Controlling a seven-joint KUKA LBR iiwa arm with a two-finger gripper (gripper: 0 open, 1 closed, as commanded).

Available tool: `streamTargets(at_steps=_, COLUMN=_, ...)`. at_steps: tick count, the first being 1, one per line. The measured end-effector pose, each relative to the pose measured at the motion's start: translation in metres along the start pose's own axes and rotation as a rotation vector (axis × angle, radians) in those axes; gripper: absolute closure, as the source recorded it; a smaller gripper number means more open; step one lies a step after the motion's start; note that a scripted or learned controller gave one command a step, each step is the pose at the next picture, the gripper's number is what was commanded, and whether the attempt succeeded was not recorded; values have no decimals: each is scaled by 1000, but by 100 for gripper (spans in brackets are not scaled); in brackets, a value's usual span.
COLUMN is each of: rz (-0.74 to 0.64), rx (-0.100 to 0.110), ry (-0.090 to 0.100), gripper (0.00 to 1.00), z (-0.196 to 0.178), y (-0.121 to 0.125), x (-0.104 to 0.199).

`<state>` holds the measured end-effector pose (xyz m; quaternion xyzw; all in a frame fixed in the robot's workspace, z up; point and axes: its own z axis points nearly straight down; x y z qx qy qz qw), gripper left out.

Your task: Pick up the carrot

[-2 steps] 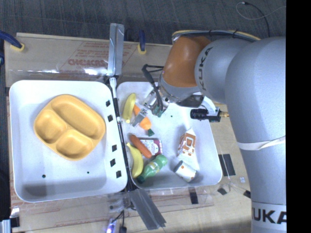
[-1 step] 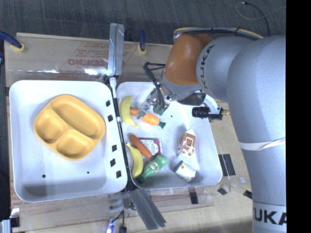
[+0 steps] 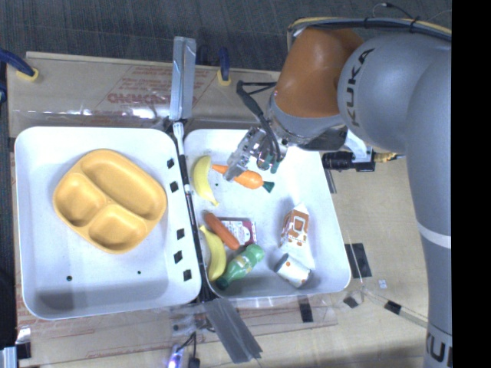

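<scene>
One pincer (image 3: 255,156) hovers just above the carrot (image 3: 244,179).

Tabletop (image 3: 84,79), seen from above at a slant, was covered by a brown board printed with faded red lettering near its far edge. Two shallow white bins rested directly on it, side by side and touching along a central divider. The left bin (image 3: 31,205) held a yellow compartment tray. The right bin (image 3: 326,205) held assorted food items. A grey metal bracket (image 3: 182,75) stood at the far end of the divider, and another (image 3: 230,328) lay at the near end. Blue clamps (image 3: 19,64) gripped the board's far edge.
</scene>
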<state>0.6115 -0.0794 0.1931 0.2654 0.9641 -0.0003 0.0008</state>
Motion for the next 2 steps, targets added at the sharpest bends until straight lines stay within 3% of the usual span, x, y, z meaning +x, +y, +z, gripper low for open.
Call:
streamTargets(at_steps=1, rz=107, rx=3, ry=5, gripper=100, z=2, y=63, x=56)
streamTargets(at_steps=2, rz=601, rx=1, ry=1, gripper=100, z=1, y=26, x=5)
